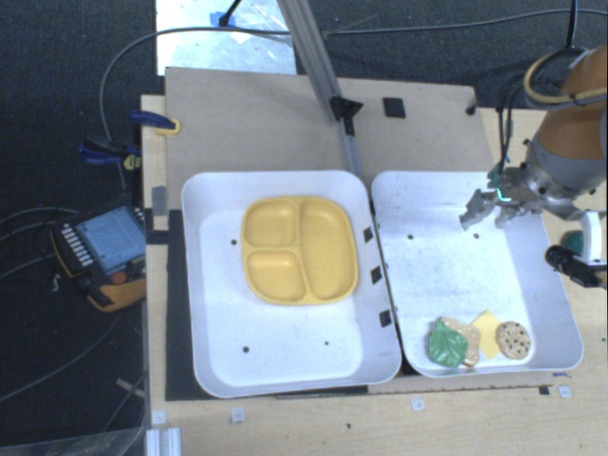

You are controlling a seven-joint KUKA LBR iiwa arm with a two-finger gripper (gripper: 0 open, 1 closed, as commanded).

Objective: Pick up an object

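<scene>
Claw (496, 209) over right bin (446, 264) — seemingly empty.

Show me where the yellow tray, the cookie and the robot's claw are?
yellow divided tray (300, 251): camera view, its central ridge.
cookie (514, 339): camera view, its top face.
gripper (486, 208): camera view, between its fingertips.

No text, label, brand, number or sign can be read on anything in the view
</scene>
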